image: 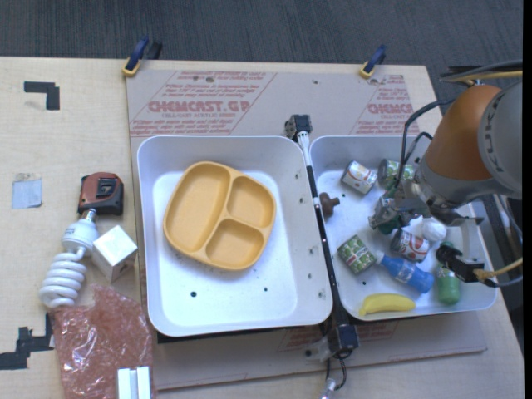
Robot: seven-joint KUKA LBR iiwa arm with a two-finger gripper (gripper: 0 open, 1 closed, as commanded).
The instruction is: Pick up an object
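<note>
Clutter is the main risk around the gripper, which sits low in the right bin among closely packed items; whether it is open, closed or gripping anything I cannot tell, since dark wrist parts and cables blur into the objects there. Any of these could serve as the object to pick: just right of the gripper lies a white bottle with red markings, nearer is a blue bottle, and to its left a green-labelled can. Descending here, the tool could nudge two items at once, or clip an edge and push it aside rather than catch it. Rounded cans and bottles, I judge, may roll out of a pinch. Farther off, a banana rests against the near wall, a green item sits at the right, and another can lies toward the far side. The arm covers the bin's right part. The left bin holds a yellow divided plate.
</note>
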